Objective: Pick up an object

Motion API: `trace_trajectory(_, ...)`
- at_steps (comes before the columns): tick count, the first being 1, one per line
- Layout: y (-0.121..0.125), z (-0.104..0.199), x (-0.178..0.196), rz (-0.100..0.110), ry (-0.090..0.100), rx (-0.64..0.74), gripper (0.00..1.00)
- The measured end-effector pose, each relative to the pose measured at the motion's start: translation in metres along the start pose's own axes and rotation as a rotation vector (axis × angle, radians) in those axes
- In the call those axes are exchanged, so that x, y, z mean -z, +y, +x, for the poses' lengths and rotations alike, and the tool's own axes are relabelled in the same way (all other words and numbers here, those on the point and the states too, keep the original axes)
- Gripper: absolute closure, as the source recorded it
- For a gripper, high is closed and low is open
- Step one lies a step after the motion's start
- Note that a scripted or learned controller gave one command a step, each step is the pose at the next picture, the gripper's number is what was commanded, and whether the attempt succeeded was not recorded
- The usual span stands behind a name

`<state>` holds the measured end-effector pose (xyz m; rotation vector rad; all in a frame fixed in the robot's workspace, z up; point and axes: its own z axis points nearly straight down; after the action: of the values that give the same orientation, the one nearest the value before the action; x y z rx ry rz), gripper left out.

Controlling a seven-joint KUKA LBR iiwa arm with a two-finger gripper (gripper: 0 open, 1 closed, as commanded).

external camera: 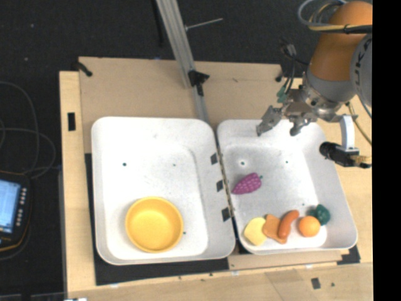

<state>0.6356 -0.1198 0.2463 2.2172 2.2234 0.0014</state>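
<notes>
Toy food row [285,226] sits at right bin's [332,187] near edge; purple grapes [247,184] mid-bin, long axis tilted up-right. Gripper [283,123] hangs over bin's far rim, fingers spread, nothing between them; grapes lie nearward and left of it

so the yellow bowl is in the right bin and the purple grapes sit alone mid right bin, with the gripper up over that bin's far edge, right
Not quite. The camera view shows the yellow bowl in the left bin, at its near end, not the right one. The rest holds: the purple grapes lie alone mid right bin, and the gripper hangs open over that bin's far edge.
</notes>
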Motion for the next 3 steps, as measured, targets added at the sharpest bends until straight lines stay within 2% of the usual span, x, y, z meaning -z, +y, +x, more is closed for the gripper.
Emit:
trace_trajectory(1,0.0,0.0,0.0,0.0,0.0,0.0,0.0)
trace_trajectory(2,0.001,0.004,-0.062,0.007,-0.001,-0.002,0.0)
trace_trajectory(3,-0.008,0.004,-0.108,0.006,-0.001,-0.003,0.0)
